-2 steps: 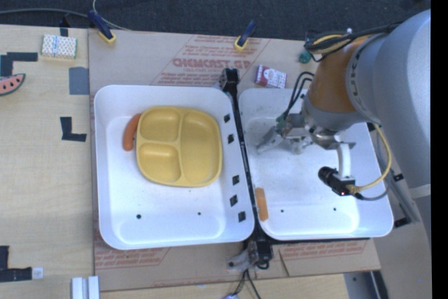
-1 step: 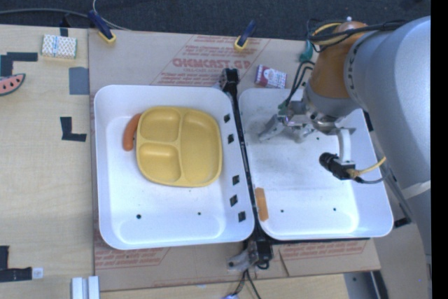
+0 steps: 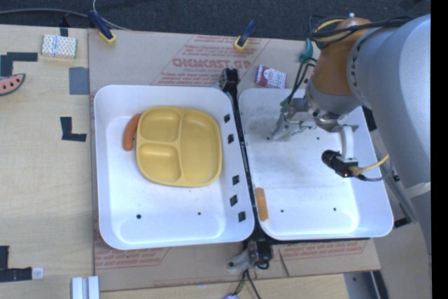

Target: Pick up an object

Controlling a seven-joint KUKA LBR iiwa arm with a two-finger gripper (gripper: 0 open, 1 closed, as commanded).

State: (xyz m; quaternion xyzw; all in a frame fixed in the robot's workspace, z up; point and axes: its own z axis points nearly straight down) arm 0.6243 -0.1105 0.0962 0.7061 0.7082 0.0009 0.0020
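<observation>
My gripper [image 3: 282, 131] hangs low over the upper left part of the right bin [image 3: 364, 220], with the grey arm and its orange band [image 3: 334, 59] reaching in from the right. A small orange piece [image 3: 261, 203] lies against that bin's left wall, well below the gripper. In the left bin [image 3: 112, 220], a yellow divided plate [image 3: 179, 145] rests with an orange sausage-like piece [image 3: 129, 132] against its left rim. I see nothing under the gripper's tip.
A small red and white packet [image 3: 269, 76] lies on the cardboard just behind the right bin. Two yellow and blue clamps [image 3: 102, 26] [image 3: 245, 39] sit at the cardboard's far edge. A black divider [image 3: 238, 150] runs between the bins.
</observation>
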